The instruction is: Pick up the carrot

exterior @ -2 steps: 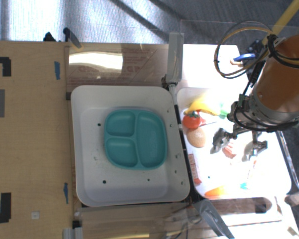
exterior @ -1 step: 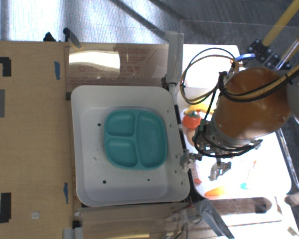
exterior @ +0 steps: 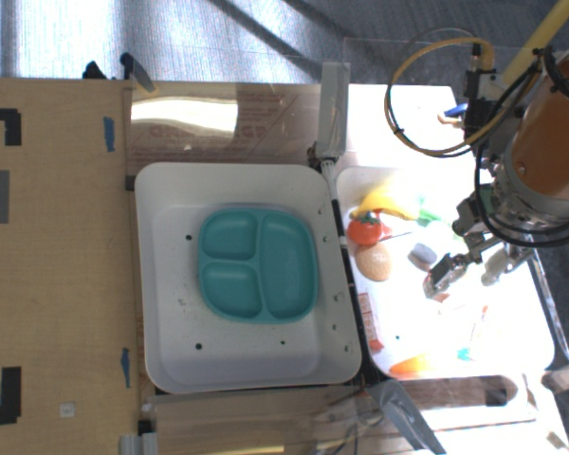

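Nearest the lens, the carrot [exterior: 410, 365] lies untouched at the right bin's [exterior: 512, 349] front edge, well apart from the gripper [exterior: 465, 271] hanging mid-bin, jaws spread and holding nothing, beside the tomato [exterior: 364, 229], the banana [exterior: 391, 203] and the teal plate [exterior: 258, 264].

Nothing here can be read. The brown cardboard sheet [exterior: 52, 245] lying on the left of the bench carries heavy black corner brackets and a grey square, along with a couple of blue tape strips on its right edge, but these are plain marks and not letters or numbers. A tiny pale square near its lower edge may be a sticker; it is too small to make out. The teal divided plate [exterior: 259, 264] and the white bin [exterior: 161, 282] under it bear no lettering, label or brand that I can see.
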Controlling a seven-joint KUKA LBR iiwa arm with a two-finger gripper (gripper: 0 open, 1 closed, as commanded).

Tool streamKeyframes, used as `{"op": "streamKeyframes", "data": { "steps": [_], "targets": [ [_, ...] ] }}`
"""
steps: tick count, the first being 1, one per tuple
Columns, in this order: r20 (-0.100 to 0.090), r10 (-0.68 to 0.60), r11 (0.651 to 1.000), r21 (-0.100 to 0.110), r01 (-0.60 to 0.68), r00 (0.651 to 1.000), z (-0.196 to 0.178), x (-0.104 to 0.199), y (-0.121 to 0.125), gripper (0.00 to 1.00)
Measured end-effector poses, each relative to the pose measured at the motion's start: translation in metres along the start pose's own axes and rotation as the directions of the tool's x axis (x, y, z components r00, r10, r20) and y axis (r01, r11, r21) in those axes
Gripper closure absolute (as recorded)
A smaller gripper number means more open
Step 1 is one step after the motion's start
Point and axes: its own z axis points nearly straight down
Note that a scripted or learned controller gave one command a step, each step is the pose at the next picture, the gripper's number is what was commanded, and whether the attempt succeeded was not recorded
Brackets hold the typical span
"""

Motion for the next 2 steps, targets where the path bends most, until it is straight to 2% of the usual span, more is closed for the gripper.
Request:
{"op": "streamKeyframes", "data": {
  "steps": [1,2],
  "targets": [
    [0.009,-0.223,0.975,-0.015,0.223,0.975,0.13,-0.013,0.004,0.0],
    [0.009,-0.662,0.749,-0.005,0.662,0.749,0.127,0.002,0.004,0.0]
  ]
}}
